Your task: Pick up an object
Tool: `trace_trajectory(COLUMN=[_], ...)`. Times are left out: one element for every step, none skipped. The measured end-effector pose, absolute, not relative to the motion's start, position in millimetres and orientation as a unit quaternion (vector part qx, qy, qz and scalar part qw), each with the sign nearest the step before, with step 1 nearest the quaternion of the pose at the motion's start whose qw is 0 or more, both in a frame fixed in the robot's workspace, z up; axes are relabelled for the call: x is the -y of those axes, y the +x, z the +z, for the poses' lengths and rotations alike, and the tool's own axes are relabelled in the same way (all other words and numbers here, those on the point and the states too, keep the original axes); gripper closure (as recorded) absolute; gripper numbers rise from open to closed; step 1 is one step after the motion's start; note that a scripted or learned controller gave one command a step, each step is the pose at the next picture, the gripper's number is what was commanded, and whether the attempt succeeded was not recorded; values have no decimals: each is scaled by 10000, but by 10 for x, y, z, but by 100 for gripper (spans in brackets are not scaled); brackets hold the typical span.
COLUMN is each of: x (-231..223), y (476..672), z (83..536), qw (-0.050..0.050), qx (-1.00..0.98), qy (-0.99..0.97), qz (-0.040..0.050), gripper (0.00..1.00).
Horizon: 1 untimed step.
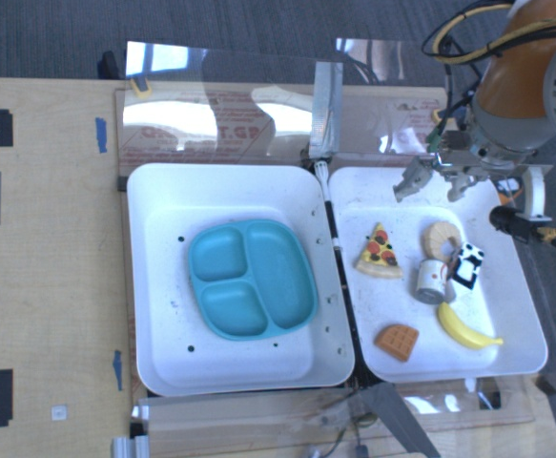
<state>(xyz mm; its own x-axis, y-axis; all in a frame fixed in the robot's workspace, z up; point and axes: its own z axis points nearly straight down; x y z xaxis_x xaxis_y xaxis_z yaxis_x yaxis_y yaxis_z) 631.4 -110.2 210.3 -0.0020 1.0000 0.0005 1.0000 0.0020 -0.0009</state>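
Gripper (432, 178) hovered above right bin (530, 346) far edge, jaws spread, nothing between them. Pizza slice (380, 252), donut (441, 239), can (431, 280), banana (466, 329), waffle (397, 341) lay untouched. Pick not started; descent, grasp, lift remained.

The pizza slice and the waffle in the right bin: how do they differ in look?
The pizza slice is a yellow triangle with red toppings; the waffle is a plain orange-brown square. The pizza slice lies nearer the bin's back, the waffle near its front edge. Both lie flat in the right bin.
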Motion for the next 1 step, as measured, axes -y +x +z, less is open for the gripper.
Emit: trace_trajectory(x=[1198], y=[5618], z=[1045], qw=[-17], qx=[7068], qy=[-7074], qz=[-9], gripper=[0])
